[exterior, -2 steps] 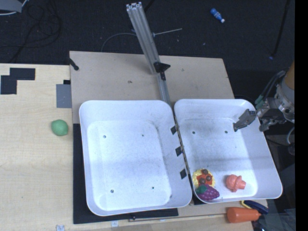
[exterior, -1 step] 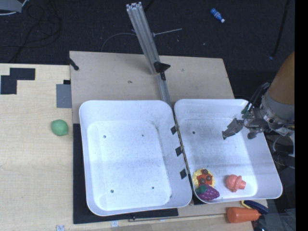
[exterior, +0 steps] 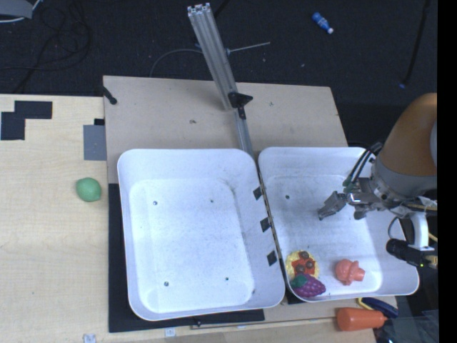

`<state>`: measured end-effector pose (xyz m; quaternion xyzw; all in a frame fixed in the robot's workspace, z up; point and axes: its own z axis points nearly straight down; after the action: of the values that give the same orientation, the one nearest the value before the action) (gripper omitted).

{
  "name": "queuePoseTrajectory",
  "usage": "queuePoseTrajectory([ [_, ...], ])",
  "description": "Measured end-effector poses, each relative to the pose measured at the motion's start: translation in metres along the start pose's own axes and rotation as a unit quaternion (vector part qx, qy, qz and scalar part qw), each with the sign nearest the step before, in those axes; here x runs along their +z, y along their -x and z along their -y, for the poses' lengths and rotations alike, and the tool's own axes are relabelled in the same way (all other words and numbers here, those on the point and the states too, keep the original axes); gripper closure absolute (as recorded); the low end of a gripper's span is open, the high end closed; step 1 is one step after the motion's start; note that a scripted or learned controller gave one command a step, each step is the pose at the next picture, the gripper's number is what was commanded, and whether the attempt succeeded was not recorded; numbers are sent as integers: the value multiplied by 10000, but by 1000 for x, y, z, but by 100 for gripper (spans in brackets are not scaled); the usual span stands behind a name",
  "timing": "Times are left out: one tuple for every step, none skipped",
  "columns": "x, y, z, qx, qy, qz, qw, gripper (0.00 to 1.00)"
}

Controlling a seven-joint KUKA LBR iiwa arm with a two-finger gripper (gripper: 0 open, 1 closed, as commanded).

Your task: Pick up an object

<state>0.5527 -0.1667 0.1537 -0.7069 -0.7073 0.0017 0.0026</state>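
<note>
My gripper [exterior: 344, 208] hangs over the middle of the right bin [exterior: 307, 170], open, with nothing between its fingers. Its left fingertip [exterior: 328, 210] points toward the bin's centre. At that bin's front edge lie a salmon-pink toy [exterior: 348, 271] and, to its left, a yellow, red and purple toy [exterior: 305, 274]. Both toys sit well in front of the gripper and apart from it. The grey arm with its orange band [exterior: 418, 138] comes in from the right.
The left bin [exterior: 143, 170] adjoins the right one along a divider with black clips. A green ball [exterior: 88, 189] rests on the bench left of the bins. An orange object [exterior: 360, 319] lies outside the right bin's front rim. A metal rail [exterior: 218, 56] slants in behind the bins.
</note>
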Motion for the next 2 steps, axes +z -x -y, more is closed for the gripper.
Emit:
queuePoseTrajectory([
  [61, -4, -5, -1, 3, 0, 10000, 0],
  [48, -3, -6, 12, 28, 6, 10000, 100],
])
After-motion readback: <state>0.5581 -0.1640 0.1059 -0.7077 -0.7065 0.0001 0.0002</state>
